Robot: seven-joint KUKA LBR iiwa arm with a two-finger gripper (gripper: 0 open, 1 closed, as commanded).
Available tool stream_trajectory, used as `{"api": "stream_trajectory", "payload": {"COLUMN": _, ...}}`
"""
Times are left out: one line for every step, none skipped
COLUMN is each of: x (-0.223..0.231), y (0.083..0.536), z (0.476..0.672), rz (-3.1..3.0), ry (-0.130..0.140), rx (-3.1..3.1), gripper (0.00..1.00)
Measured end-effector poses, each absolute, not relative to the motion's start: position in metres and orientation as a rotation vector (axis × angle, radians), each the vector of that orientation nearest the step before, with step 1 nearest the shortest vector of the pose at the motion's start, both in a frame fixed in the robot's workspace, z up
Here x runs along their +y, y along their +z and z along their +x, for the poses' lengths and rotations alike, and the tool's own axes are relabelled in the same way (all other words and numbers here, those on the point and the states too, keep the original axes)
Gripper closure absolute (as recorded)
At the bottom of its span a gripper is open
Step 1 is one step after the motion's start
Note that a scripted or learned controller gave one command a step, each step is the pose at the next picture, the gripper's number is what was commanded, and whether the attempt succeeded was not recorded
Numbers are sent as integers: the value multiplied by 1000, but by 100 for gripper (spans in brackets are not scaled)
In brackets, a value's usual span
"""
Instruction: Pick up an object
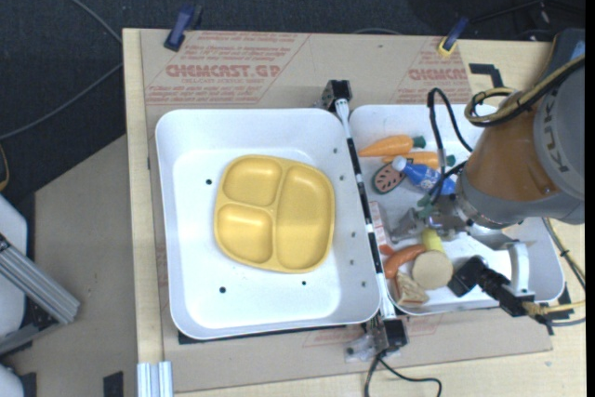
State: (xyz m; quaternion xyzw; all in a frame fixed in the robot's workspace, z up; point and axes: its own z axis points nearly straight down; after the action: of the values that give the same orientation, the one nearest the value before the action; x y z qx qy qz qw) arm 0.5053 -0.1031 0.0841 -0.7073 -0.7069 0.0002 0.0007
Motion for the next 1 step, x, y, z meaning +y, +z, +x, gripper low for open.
{"api": "stream_trajectory", "payload": {"x": -103, "y": 94, "z": 506, "rz": -2223, "ry": -1, "rx": -2220, "gripper": 100}}
